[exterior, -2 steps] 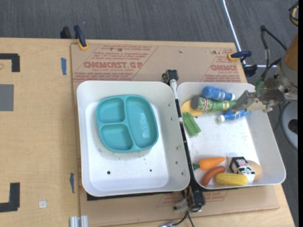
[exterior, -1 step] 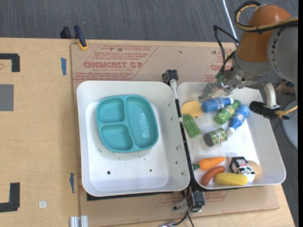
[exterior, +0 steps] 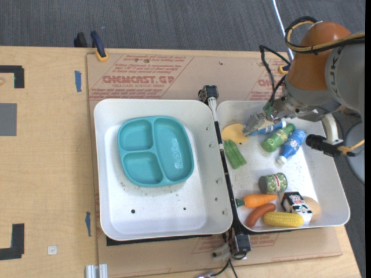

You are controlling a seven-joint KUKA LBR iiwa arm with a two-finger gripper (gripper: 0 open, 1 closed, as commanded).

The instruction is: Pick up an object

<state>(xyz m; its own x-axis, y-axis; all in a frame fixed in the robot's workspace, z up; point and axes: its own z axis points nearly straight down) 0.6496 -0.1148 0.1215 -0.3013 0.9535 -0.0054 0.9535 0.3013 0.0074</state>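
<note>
The gripper (exterior: 259,122) reached down into the upper part of the right bin (exterior: 330,184), its tips just beside the yellow round piece (exterior: 233,133); whether it was clenched or released could not be told. A green bottle (exterior: 276,138) and a blue bottle (exterior: 291,145) lay just right of it, touching each other. A green flat piece (exterior: 235,153) sat below the yellow one. Nearer the front edge lay a green can (exterior: 273,182), a carrot (exterior: 259,200), a red sausage (exterior: 260,214), a corn cob (exterior: 283,219) and a small black-and-white carton (exterior: 295,202). The left bin (exterior: 110,155) held a teal divided plate (exterior: 155,150). Both bins rested on the tabletop (exterior: 40,155)
</note>
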